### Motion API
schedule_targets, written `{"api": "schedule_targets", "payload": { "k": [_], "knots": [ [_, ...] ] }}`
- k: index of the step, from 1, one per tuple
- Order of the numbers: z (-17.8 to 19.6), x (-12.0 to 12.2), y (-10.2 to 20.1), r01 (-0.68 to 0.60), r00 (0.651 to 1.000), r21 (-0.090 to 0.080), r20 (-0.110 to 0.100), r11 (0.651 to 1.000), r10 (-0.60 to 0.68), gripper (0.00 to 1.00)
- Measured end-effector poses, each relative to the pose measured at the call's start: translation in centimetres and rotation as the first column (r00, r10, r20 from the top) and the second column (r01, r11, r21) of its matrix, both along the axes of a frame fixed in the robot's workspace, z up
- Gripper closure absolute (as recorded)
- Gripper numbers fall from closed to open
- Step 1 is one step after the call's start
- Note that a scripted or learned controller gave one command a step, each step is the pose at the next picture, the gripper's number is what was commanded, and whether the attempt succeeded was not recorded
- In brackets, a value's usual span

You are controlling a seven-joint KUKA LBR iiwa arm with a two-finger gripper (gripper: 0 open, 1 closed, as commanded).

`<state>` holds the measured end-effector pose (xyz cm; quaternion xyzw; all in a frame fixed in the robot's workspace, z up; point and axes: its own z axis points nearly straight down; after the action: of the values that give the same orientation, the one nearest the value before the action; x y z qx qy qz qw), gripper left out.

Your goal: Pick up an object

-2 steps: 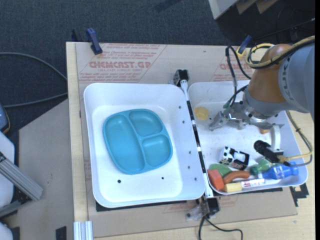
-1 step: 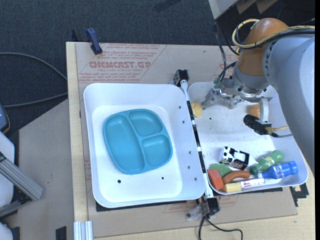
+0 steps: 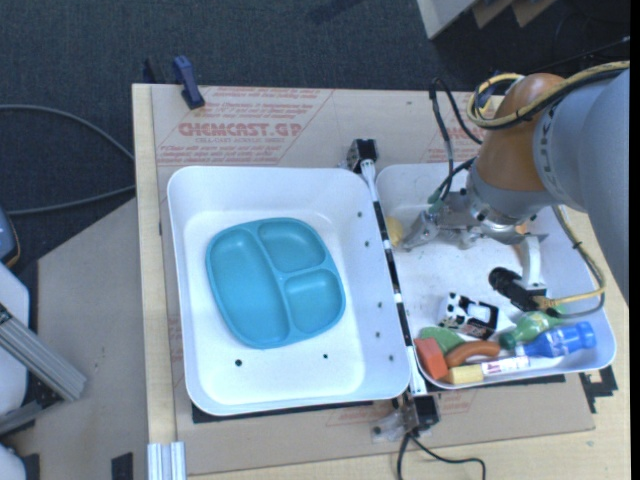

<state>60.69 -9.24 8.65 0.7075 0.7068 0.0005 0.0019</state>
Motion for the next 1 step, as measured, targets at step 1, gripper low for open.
{"api": "schedule_targets", "payload": {
  "k": [1],
  "knots": [
    [0.05,2.68,-3.44,-0.001,1.000,0.000,0.002,1.000,0.001,0.00]
  ]
}}
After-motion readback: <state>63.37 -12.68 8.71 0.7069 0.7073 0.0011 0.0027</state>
